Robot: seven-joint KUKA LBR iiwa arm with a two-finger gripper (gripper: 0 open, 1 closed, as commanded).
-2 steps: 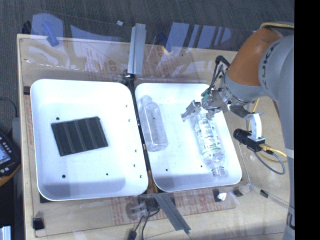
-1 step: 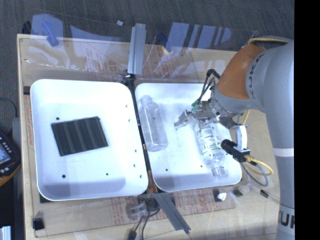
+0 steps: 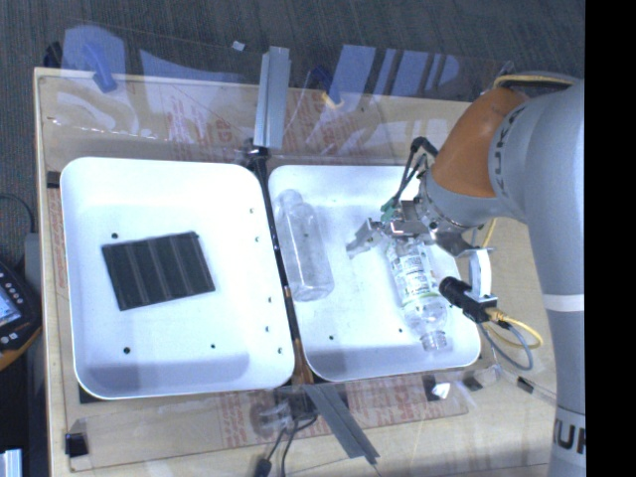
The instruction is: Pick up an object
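Overhead, wooden bench (image 3: 149,117) with two white bins (image 3: 79,266), dark carpet beyond; end effector (image 3: 397,229) grip state indiscernible.

- Light is even and fairly bright, falling from above; both shallow white plastic bins (image 3: 159,182) come out nearly blown out, their floors with little texture.
- Soft grey shadows lie along the bins' near inner walls.
- The clear plastic sheet (image 3: 298,87) at the far side of the pale wooden desk (image 3: 348,410) carries bluish reflections.
- The two clear plastic bottles (image 3: 303,246) show faint glints and weak outlines against the white.
- The picture is slightly soft and grainy overall; the dark floor (image 3: 298,8) reads dim.
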